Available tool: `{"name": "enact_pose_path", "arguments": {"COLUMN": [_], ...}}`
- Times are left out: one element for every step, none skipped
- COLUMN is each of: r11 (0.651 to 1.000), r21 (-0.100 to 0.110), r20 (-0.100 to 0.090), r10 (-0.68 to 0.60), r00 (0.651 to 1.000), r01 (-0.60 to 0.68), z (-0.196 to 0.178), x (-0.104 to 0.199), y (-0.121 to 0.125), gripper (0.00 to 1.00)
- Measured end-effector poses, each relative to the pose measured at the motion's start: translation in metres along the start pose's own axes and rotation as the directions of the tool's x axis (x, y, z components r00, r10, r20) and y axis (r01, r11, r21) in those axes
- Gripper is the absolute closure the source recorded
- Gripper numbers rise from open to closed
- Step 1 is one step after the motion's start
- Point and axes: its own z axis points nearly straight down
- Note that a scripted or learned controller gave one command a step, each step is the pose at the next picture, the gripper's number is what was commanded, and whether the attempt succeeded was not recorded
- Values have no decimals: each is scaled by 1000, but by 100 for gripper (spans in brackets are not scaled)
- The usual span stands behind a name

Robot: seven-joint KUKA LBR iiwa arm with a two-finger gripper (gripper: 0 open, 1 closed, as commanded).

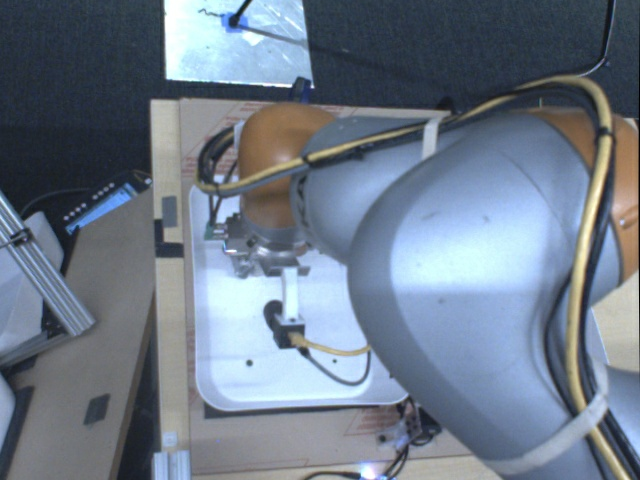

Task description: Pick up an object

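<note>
Open floor along bin [225,358] left and near edges; arm [450,248] blocks right side.

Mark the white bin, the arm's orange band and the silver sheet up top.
white bin [225,368], camera view, bare floor by its left wall.
orange band [270,158], camera view, its upper face.
silver sheet [205,43], camera view, left of its middle.
</note>
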Motion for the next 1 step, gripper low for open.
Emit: {"name": "enact_pose_path", "arguments": {"r11": [1000], "r21": [-2], "r20": [2], "r10": [6], "r00": [1000], "r01": [-6], "z": [-18], "x": [-62], "y": [-49], "gripper": [100]}}
